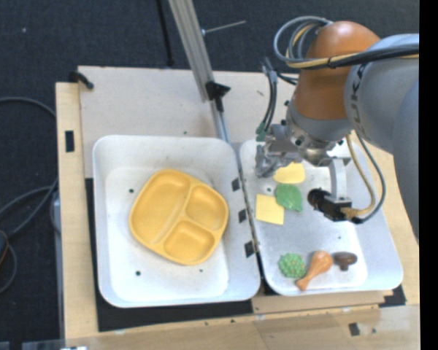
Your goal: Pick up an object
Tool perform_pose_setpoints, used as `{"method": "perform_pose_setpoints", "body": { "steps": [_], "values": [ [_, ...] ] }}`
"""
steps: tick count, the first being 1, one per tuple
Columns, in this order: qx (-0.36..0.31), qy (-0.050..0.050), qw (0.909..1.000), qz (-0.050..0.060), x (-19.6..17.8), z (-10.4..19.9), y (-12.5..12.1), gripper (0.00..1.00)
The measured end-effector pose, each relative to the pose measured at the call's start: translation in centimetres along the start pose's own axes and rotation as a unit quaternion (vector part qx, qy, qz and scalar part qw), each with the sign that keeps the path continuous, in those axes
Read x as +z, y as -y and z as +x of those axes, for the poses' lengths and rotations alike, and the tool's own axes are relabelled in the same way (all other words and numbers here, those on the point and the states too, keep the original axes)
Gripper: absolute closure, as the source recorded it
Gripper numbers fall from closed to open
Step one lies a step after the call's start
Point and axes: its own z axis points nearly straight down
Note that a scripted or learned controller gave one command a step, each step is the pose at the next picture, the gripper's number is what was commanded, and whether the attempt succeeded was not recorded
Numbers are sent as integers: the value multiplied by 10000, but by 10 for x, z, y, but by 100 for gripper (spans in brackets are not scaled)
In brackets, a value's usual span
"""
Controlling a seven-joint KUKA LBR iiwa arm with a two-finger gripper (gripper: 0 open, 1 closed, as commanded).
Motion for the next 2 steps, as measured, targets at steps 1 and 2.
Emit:
{"method": "perform_pose_setpoints", "body": {
  "steps": [1, 2],
  "values": [
    [1, 2, 10000, 4, -5, 42, 13, 100],
    [-5, 0, 10000, 12, 0, 102, 21, 100]
  ]
}}
